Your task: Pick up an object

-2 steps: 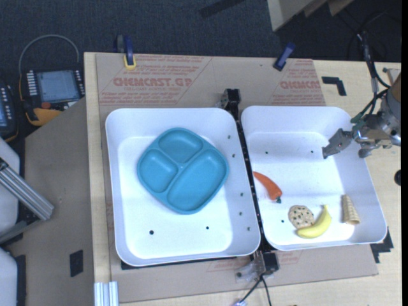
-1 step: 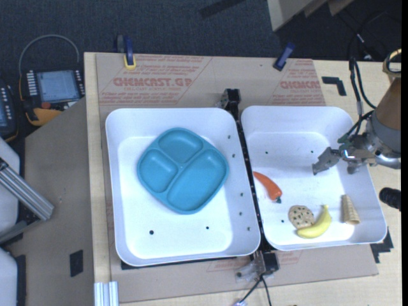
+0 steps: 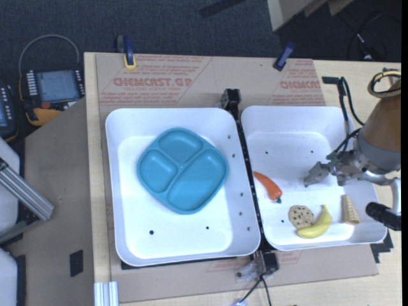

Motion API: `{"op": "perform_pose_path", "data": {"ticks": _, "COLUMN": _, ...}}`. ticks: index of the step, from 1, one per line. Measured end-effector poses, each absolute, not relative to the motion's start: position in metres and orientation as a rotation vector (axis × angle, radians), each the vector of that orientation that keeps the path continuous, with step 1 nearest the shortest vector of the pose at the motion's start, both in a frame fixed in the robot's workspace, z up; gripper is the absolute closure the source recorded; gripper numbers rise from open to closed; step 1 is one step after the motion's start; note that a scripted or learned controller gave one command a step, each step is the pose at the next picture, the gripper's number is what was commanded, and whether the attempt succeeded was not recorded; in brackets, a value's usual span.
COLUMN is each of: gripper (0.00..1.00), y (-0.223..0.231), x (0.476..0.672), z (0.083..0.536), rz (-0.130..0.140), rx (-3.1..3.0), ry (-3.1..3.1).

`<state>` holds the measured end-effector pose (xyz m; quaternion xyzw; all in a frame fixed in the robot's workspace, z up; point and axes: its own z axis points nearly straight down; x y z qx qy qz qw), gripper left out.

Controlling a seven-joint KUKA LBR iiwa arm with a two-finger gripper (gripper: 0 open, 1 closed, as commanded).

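Pincer [image 3: 317,173] low over right bin [image 3: 280,123], w/ nothing gripped.

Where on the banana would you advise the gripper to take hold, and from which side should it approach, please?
Probably the thick middle of the banana, from straight above, fingers closing across its narrow width. It lies flat in the right bin, curved, one end rising toward the cone. The cookie sits close on its left, so fingers should straddle the curve clear of it. The gripper sits above and apart.
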<state>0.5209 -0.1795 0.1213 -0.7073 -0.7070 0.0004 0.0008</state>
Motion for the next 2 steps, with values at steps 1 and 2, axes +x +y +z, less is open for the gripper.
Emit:
{"op": "perform_pose_path", "data": {"ticks": 1, "gripper": 0.0, "y": -0.179, "x": 0.52, "z": 0.083, "rz": 0.002, "rx": -2.22, "ry": -2.217}}
{"op": "perform_pose_path", "data": {"ticks": 2, "gripper": 1.0, "y": -0.179, "x": 0.521, "z": 0.095, "rz": -0.001, "rx": -2.224, "ry": -2.222}}
